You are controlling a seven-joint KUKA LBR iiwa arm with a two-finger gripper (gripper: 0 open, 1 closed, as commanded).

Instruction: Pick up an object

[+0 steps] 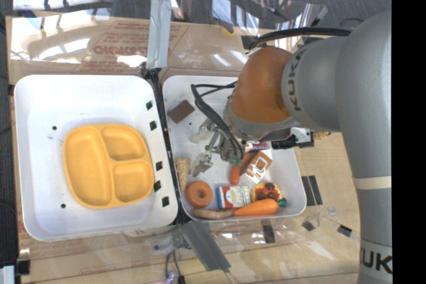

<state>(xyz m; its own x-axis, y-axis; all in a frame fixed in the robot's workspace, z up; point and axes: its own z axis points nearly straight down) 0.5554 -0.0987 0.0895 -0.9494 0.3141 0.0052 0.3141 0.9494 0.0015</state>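
Orange small carrot lies just right of gripper in right bin — long axis steeply tilted; jaw state indiscernible.

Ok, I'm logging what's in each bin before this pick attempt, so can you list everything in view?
left bin: 1, white, left half of the bench
divided plate: 1, yellow, three compartments, lying in the left bin
right bin: 1, white, beside the left bin
brown block: 1, dark brown, upper left of the right bin
doughnut: 1, orange-brown, lower left of the right bin
large carrot: 1, orange, along the right bin's lower edge
small carrot: 1, orange, middle of the right bin, below the gripper
carton: 1, white and red, between the doughnut and the large carrot
arm: 1, grey with an orange band, reaching from the right over the right bin
gripper: 1, metallic, low over the right bin's middle
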